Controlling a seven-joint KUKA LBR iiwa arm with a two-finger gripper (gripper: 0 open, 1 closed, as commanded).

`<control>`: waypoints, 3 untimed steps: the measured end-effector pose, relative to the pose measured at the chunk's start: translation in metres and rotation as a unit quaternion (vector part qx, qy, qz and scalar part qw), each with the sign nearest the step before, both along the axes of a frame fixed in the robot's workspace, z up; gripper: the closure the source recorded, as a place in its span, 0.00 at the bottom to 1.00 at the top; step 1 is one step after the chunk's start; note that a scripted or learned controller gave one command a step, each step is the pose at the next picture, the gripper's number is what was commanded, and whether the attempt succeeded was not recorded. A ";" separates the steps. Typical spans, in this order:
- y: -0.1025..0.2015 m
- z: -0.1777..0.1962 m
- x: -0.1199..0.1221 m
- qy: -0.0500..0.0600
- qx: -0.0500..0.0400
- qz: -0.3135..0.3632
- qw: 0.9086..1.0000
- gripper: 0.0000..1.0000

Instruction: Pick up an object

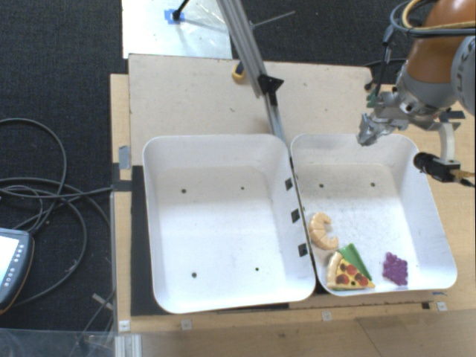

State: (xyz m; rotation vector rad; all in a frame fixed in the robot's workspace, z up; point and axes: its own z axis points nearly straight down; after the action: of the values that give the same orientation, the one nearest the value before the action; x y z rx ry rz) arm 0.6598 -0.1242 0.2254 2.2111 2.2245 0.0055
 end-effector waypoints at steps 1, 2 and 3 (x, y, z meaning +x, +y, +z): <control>0.043 0.003 -0.001 0.002 0.001 0.002 1.000 1.00; 0.092 0.013 -0.005 0.002 0.002 0.003 1.000 1.00; 0.138 0.011 0.002 0.002 0.002 0.002 1.000 1.00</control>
State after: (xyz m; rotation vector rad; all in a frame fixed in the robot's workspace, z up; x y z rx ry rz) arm 0.6615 0.0141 0.2368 2.2094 2.2325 0.0053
